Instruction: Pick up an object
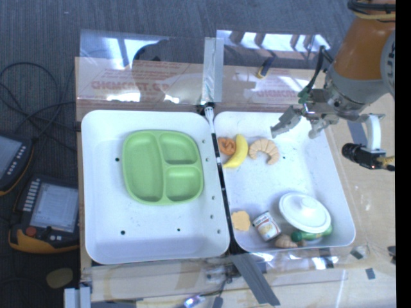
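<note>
My gripper (300,127) hangs over the upper part of the right bin (321,162), its two fingers spread open with nothing between them. Just below and left of it lie a tan croissant (264,149), a yellow banana (239,152) and a small orange piece (225,145) against the bin's left wall. Along the front of the same bin sit a white lidded bowl (304,212), a small can (265,226), a yellow-orange chunk (241,221), a tan bit (286,240) and something green (313,236) partly hidden by the bowl.
A green divided plate (162,167) lies in the left bin (103,223). Clear plastic walls (212,69) rise behind both bins. Cables and a handheld controller (45,207) lie on the floor to the left.
</note>
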Robot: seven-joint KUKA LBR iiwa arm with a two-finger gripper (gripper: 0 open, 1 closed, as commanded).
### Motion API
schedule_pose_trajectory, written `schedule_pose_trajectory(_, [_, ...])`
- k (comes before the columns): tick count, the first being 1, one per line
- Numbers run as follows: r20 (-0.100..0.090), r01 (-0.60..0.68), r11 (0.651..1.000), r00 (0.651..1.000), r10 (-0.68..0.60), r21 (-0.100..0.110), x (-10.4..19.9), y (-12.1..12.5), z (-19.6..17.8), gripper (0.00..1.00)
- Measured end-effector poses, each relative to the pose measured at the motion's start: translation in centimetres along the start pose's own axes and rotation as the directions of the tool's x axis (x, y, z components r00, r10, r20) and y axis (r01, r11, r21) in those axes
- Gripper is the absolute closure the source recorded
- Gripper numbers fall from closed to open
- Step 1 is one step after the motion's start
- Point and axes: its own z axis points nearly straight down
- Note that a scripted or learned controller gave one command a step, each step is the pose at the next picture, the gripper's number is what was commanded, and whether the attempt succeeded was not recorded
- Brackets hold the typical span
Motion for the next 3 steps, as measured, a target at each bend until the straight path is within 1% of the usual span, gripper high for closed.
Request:
schedule_pose_trajectory(1, [0.004, 0.081, 0.997, 0.997, -0.081, 0.001, -1.9, 6.9, 10.0, 0.00])
schedule_pose_trajectory(2, [0.003, -0.041, 0.999, 0.999, 0.041, -0.014, -3.1, 5.8, 17.5, 0.00])
schedule_pose_trajectory(3, [0.002, -0.039, 0.999, 0.999, 0.039, -0.014, -3.0, 5.9, 16.8, 1.00])
